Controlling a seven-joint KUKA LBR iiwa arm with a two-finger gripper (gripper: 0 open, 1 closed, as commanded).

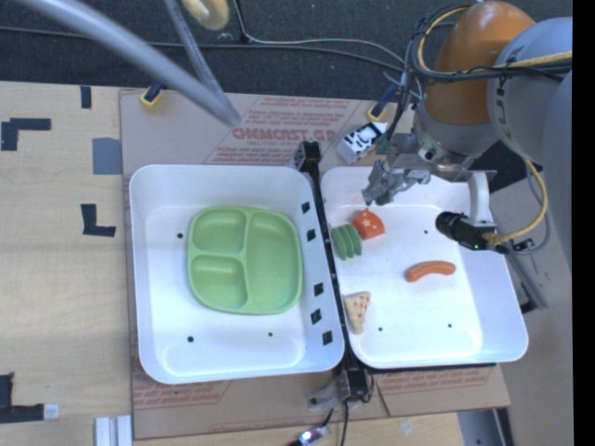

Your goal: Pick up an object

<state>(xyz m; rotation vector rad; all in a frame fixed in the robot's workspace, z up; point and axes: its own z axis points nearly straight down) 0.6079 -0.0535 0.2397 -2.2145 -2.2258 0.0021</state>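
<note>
Arm bends down over right bin (483,337); tool (379,193) above tomato (369,224), grip state unclear.

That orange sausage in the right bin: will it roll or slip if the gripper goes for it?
The sausage looks round and elongated, so it may roll sideways if nudged. Its surface looks smooth and slightly glossy, so it could slip from a pinch. It lies apart from the other pieces on the bin floor, so a clean approach seems likely.

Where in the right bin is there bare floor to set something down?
Bare floor lies in the right bin below the sausage toward the near wall. Crowded: the left side, with tomato, green piece and wedge.
</note>
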